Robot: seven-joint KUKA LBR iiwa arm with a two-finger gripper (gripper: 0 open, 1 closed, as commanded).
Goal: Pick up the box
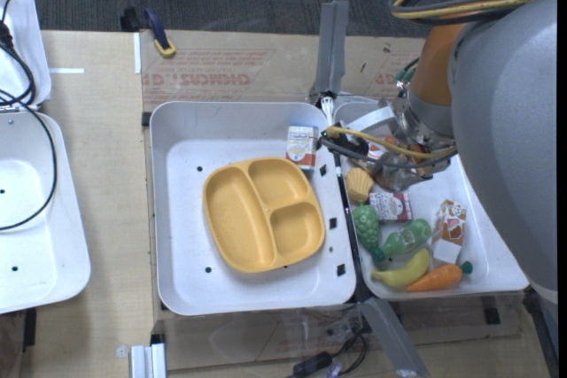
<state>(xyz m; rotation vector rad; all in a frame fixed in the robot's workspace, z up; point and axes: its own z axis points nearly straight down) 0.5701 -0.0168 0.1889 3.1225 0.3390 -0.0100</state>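
The box (390, 206) lies flat just camera-side of the gripper (395, 162), in the right bin (500, 274). I can't tell whether the claw is released or clenched.

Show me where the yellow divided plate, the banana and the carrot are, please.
Yellow divided plate (263, 214): camera view, left bin, on the ridge between its compartments.
Banana (400, 273): camera view, right bin, mid-length on its curve.
Carrot (435, 278): camera view, right bin, on its orange body.

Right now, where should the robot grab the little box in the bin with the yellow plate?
Probably from above, pinching the box's two long sides near its middle. It stands free on the left bin's floor, just beyond the yellow plate; the bin's wall close behind it crowds a sideways approach.
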